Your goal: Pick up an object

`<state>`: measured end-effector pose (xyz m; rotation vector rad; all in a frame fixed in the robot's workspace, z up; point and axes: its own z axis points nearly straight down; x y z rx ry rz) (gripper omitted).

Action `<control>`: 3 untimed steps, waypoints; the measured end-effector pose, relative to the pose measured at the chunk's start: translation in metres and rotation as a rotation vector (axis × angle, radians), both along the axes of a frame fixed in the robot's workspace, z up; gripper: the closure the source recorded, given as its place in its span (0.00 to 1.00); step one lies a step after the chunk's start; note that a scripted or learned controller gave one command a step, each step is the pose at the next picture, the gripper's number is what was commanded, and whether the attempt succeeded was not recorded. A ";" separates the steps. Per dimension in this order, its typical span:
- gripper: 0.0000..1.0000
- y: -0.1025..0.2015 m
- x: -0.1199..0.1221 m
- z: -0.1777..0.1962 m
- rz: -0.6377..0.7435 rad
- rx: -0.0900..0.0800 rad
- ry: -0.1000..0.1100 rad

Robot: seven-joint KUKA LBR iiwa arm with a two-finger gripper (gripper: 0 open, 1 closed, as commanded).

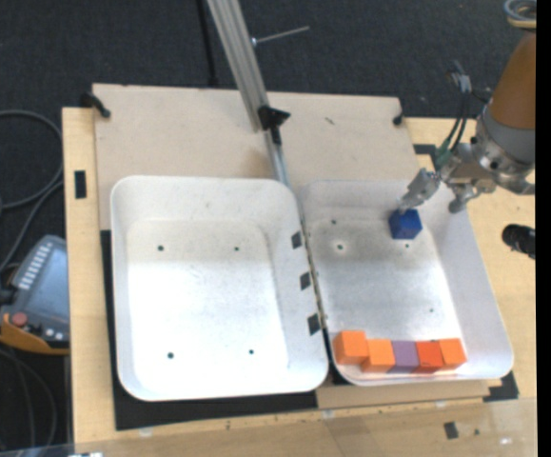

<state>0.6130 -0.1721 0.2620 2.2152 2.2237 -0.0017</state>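
A small blue cube (405,224) lies in the right bin (465,265), near its far right corner. My gripper (440,196) hangs just beyond and to the right of the cube, over the bin's far rim. It is open, with nothing between its fingers. Its left finger (419,191) ends just above the cube's top. Along the bin's near edge runs a row of small blocks: several orange blocks (353,346) and one purple block (404,354).
The left bin (208,284) sits beside the right one, with a divider between them. A slanted metal rail (242,55) reaches from the back down to the bins' far edge. Cables and a pendant (37,284) lie off the bench at the left.
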 end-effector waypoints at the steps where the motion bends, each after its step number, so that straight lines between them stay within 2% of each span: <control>1: 0.00 -0.024 0.036 -0.138 -0.004 -0.003 -0.008; 2: 1.00 -0.025 0.034 -0.132 -0.003 -0.002 0.002; 3: 0.00 -0.024 0.035 -0.132 -0.002 -0.002 0.000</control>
